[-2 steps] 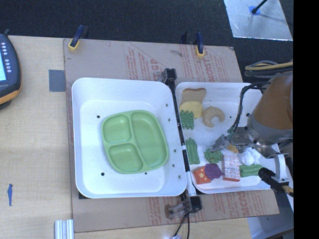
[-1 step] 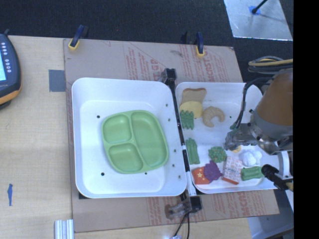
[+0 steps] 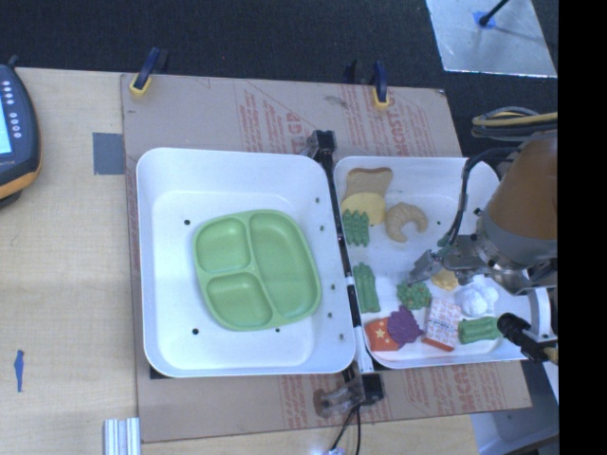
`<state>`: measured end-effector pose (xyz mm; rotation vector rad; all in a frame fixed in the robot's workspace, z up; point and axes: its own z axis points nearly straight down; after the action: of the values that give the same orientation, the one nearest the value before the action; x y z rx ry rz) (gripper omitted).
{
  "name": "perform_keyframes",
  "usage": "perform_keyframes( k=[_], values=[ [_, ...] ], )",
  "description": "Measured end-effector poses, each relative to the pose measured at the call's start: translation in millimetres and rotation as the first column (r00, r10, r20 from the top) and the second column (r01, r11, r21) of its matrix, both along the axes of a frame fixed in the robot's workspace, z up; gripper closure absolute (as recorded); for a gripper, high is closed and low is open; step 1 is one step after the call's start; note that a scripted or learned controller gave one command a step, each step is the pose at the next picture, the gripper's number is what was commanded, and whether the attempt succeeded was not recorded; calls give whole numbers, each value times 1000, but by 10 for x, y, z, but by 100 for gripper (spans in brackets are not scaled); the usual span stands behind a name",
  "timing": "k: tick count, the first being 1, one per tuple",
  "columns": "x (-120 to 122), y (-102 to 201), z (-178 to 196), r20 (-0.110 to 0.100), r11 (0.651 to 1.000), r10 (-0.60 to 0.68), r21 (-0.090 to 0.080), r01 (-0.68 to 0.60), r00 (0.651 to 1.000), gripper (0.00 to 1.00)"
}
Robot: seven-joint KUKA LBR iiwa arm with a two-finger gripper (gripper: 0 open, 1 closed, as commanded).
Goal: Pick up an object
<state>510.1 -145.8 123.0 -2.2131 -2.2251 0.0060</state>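
Purple toy (image 3: 404,327) in right bin (image 3: 414,169) — gripper (image 3: 429,268) just above.

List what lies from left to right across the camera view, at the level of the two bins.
Black handheld controller → grey tape patch → left white bin → green divided plate → right white bin → croissant → arm.

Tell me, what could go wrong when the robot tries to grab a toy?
The toys crowd together in the right bin, so the pincer might bump the green piece or nudge neighbours like the purple grapes. It could also close between toys and come up with nothing.
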Motion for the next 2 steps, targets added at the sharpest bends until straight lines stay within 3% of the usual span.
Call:
perform_keyframes(
  k=[1, 2],
  values=[
    [49, 552, -322, 2, 1000, 3, 1, -3, 1000, 0],
    [878, 410, -301, 9, 1000, 0, -1, 0, 1000, 0]
  ],
)
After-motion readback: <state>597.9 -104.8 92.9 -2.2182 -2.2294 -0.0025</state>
